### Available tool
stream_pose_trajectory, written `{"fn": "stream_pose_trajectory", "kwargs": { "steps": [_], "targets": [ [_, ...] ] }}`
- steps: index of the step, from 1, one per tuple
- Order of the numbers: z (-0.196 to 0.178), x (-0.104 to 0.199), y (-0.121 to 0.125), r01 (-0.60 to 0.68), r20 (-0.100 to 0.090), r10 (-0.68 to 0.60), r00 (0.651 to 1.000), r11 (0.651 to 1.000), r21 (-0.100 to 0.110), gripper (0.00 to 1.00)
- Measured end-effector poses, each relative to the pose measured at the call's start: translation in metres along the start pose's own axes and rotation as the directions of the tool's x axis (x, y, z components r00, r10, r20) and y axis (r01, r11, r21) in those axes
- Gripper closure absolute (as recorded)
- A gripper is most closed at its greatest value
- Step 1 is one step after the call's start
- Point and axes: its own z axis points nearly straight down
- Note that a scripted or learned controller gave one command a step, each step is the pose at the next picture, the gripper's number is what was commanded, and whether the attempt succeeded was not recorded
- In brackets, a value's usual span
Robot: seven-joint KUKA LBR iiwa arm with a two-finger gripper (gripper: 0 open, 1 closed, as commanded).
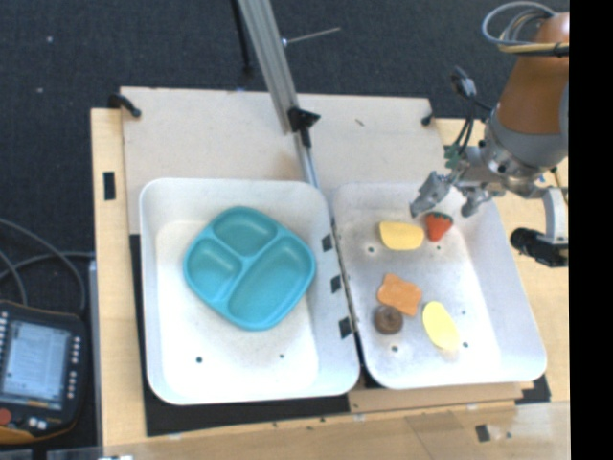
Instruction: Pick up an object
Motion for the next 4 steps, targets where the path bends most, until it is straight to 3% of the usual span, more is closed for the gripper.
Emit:
{"fn": "stream_pose_trajectory", "kwargs": {
  "steps": [1,4],
  "targets": [
    [0.0,0.0,0.0,0.0,0.0,0.0,1.0,1.0,0.0,0.0],
    [0.147,-0.007,0.005,-0.004,0.001,0.004,1.0,1.0,0.006,0.0]
  ]
}}
